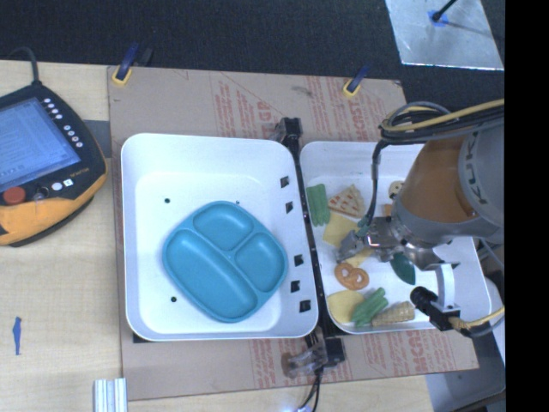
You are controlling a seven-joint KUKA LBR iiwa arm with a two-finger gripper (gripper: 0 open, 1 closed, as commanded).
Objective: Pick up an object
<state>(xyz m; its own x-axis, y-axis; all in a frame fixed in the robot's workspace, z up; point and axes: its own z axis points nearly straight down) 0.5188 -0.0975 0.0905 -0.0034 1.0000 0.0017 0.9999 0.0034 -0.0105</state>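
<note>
Plainly, the job was to lift any one of the small toy foods lying in the right bin [480, 303], and the likeliest one was the pretzel [352, 275], a brown and orange ring lying flat on the white floor just below the gripper [360, 244]. It looked light, thin and open in the middle, so a grip across its rim would probably have been needed. Around it lay a pale yellow wedge [338, 228] just above, a green strip [318, 203] near the dividing wall, a tan waffle piece [347, 201], and lower down a green pod [371, 305], a yellow slice [345, 304] and a cone [398, 313], all close together, so a neighbour could easily have been nudged. The gripper hung low over that crowd, its dark tip between the yellow wedge and the pretzel; whether it was spread or closed, and whether it had anything, could not be told from above, since the wrist covered it. The arm [437, 187] reached in from the right, covering much of that bin. The left bin [137, 230] held a blue divided plate [225, 260] lying flat, well apart from the gripper. An orange-edged tablet [39, 166] sat on the bench to the left.
</note>
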